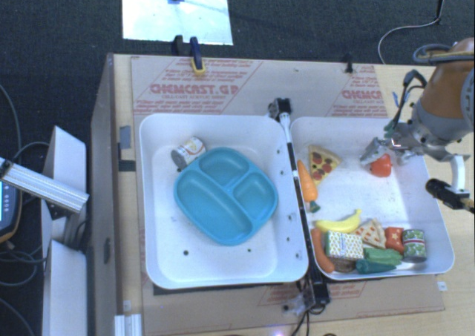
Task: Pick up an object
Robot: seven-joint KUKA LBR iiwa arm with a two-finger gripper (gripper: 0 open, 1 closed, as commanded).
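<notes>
Camera view puts my end effector [380, 150] low over the right bin [415, 201], up near its two o'clock corner, with the grey arm [445, 104] reaching in from three o'clock. Directly at the fingertips sits a small red-orange object [381, 167], possibly a toy tomato. The metal fingers [369, 153] look spread, one splayed toward nine o'clock, and I judge them open and empty; the red piece seems to lie just below them, not between them, though at this slant I can't be sure of contact.

So I read this as the approach stage: the pick has a target but no grasp yet. The next move calls for centering the fingers astride the red piece, dropping the last bit to the bin floor, then closing before lifting.

Other candidates lie well apart from it: a pizza slice [323, 161] at nine o'clock of the red piece, a carrot [307, 182] against the divider, and a crowded heap with a banana [339, 222] along the bin's six o'clock wall. The left bin [159, 201] holds a blue divided plate [225, 195] and a small can [188, 152].
</notes>
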